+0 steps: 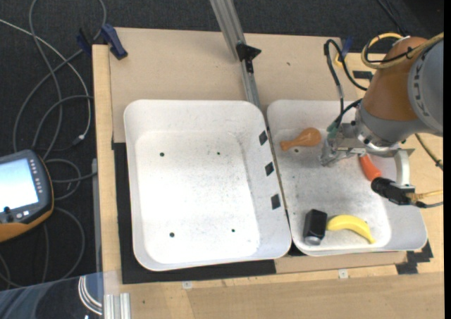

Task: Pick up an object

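Note:
The right bin (310,184) holds a tan chicken-drumstick toy (301,139) near its far left, a yellow banana (350,227) and a black block (314,226) near its front edge, and an orange-red piece (368,167) partly hidden under the arm. My gripper (333,150) hangs low over the right bin, just right of the drumstick toy. Nothing shows between its fingers.
The left bin (194,184) lies beside the right one, bare white with dark specks. A slanted metal rail (225,15) runs from the top down to the bins' shared edge. Cables (402,194) trail off the wrist at right. A pendant (21,194) lies at far left.

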